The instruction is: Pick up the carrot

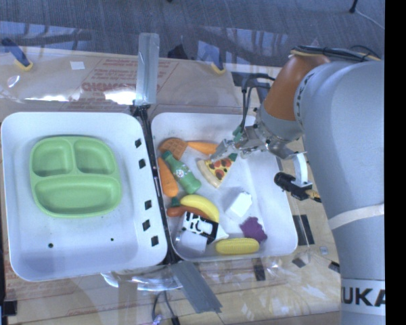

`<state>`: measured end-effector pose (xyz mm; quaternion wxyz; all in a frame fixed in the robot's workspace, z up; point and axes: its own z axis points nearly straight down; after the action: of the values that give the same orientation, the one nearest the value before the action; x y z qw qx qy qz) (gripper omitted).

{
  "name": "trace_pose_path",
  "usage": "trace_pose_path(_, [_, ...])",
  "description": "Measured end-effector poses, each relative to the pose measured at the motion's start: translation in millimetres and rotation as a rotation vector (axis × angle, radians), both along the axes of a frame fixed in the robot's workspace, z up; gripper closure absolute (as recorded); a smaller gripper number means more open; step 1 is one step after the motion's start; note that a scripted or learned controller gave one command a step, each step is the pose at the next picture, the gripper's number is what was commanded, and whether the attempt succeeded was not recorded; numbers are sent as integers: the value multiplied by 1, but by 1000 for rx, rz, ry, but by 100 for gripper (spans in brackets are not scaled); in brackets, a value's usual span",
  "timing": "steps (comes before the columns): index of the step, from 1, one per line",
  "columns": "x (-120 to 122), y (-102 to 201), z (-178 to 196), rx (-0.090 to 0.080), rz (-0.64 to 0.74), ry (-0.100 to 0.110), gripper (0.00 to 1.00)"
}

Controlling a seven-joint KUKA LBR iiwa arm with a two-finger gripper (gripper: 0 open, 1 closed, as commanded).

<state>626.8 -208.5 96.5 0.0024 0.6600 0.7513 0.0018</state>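
Pincer (231,147) is hovering over right bin (279,212), just above pizza slice (216,168); can't tell its state. Carrot (168,177) is lying nr bin's left wall.

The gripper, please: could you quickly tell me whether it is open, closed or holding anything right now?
Gripper: over the right bin, by the pizza slice; open or closed cannot be told, and no carrot is seen in it.
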Motion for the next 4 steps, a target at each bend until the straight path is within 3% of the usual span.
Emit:
trace_pose_path(1, [28,58,-4,2,-186,7,0])
trace_pose_path(2, [27,59,6,0,-179,11,100])
trace_pose_path(3, [27,59,5,1,-178,13,0])
trace_pose_path(4, [30,119,5,3,-303,12,0])
